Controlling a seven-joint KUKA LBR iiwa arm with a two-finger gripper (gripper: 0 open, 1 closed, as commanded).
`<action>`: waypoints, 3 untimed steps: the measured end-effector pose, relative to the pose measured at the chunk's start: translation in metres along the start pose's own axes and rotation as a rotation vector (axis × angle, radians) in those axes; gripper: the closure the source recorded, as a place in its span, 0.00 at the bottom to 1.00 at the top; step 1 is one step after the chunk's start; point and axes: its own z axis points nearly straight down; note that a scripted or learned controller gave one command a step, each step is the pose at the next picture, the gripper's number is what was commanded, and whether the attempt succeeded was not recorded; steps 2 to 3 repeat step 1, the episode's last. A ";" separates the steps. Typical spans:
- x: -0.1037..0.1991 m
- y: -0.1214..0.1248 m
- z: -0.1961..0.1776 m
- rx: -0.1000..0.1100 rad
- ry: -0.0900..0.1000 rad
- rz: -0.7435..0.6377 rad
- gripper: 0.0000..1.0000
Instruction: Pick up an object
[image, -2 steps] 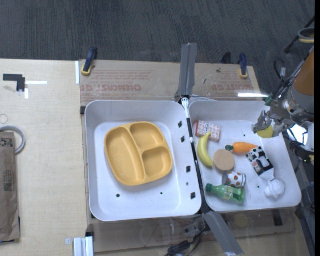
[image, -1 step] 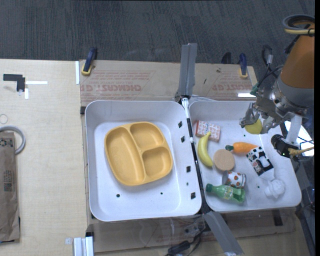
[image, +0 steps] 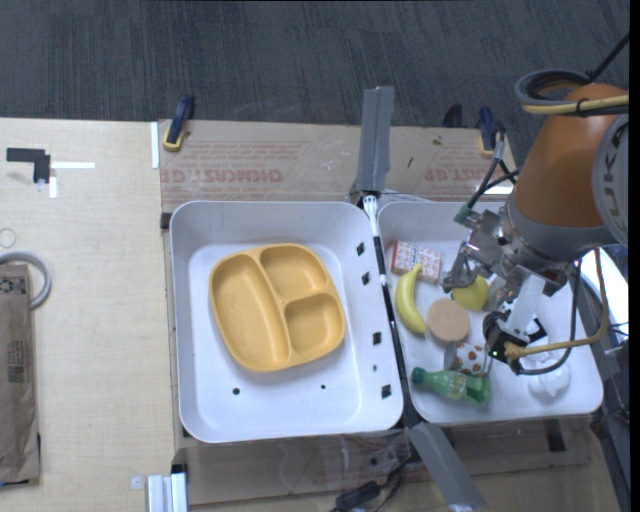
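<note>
Nothing is lifted yet, so I judge the pick is at its start and the grasp and lift are left to do.

The left bin (image: 190, 300) holds one yellow tray (image: 277, 305) with three compartments. The right bin (image: 580, 385) holds the loose things: a banana (image: 407, 300) at its left side, a small box (image: 415, 259) beyond it, a tan disc (image: 448, 321), a lemon (image: 471, 293), and a green bottle (image: 452, 384) lying at the near edge. The gripper (image: 487, 290) hangs over the lemon (its state I cannot tell, the wrist covers it).
</note>
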 end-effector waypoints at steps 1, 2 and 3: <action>0.049 0.013 0.014 -0.001 -0.001 0.084 1.00; 0.049 0.013 0.014 -0.001 -0.001 0.084 1.00; 0.049 0.013 0.014 -0.001 -0.001 0.084 1.00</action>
